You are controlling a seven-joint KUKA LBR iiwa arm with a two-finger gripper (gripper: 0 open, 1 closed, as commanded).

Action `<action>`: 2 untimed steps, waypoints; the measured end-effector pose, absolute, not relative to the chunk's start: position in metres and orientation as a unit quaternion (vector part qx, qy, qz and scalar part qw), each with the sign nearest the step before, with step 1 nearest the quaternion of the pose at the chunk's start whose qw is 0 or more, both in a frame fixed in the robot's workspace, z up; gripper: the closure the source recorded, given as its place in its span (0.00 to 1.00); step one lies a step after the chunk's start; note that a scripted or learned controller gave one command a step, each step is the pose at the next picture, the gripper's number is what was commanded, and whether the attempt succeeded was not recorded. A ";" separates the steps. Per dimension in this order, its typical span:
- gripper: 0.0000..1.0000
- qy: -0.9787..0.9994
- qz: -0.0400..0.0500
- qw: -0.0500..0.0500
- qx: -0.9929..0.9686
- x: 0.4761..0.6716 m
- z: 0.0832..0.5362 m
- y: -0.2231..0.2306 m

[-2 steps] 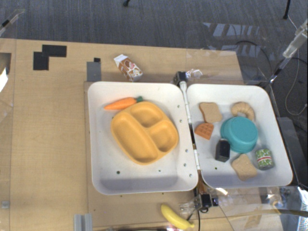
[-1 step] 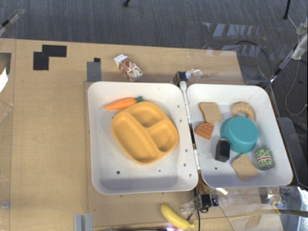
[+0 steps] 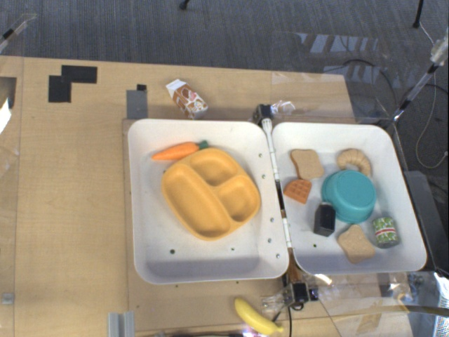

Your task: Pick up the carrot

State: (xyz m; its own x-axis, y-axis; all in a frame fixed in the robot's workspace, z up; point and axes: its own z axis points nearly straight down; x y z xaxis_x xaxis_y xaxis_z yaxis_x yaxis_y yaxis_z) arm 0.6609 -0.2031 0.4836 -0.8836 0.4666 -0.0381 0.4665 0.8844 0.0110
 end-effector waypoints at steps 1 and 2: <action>0.00 0.970 0.001 0.019 0.240 0.661 0.483 -0.203; 0.00 0.924 0.001 0.005 0.382 0.660 0.419 -0.204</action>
